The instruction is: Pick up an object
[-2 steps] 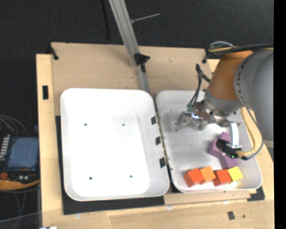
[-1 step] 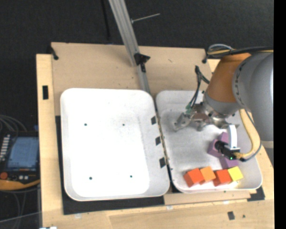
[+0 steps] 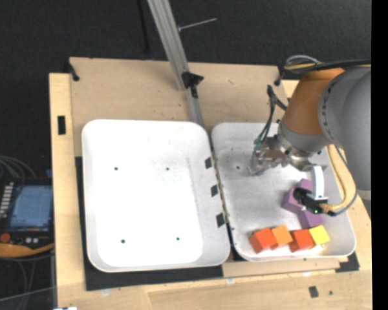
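The hand [image 3: 264, 159] hangs over the upper part of the right bin [image 3: 239, 199], in the right half of the frame, its dark tip pointing down toward the bin's white floor. The tip is small and blurred, so whether it is spread or pressed together cannot be told, and nothing can be made out between its parts. Above it sits the orange band [image 3: 305, 102] of the arm, and the grey arm body [image 3: 349, 124] fills the right edge of the picture.

The objects lie lower in the same bin, apart from the hand. A purple block [image 3: 293, 199] rests just right of and below the hand, partly behind a white and black fitting with cables. Along the bin's lower rim stands a row of blocks: an orange-red block [image 3: 264, 239], a lighter orange block [image 3: 282, 236], a red block [image 3: 302, 239] and a yellow block [image 3: 319, 235], each touching or just beside its neighbour.

The left bin [image 3: 149, 192] lies beside the right one, across the middle of the frame. Both rest on the tan table [image 3: 61, 173]. A grey metal pole [image 3: 171, 34] slants in from the top.
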Robot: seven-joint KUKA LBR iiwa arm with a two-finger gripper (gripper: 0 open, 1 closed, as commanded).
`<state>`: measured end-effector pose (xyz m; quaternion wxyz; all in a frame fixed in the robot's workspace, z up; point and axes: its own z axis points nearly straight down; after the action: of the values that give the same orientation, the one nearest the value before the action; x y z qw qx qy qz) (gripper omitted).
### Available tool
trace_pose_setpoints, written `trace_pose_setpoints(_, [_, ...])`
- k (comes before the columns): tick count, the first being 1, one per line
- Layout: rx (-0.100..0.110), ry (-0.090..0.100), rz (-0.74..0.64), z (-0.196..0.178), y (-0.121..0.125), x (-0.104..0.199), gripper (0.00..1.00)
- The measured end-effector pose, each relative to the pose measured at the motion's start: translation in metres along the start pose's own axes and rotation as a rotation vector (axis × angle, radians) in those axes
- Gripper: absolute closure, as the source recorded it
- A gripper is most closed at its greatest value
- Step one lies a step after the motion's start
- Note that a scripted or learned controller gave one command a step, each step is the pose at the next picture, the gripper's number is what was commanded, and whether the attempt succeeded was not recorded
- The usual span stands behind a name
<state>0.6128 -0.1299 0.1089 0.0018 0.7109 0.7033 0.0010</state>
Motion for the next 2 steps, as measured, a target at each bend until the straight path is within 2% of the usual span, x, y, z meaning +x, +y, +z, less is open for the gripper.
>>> trace_pose_setpoints(1, [-0.003,0.000,-0.007,-0.058,0.004,-0.011,1.00])
trace_pose_setpoints(2, [-0.004,0.000,-0.014,-0.122,0.009,-0.007,1.00])
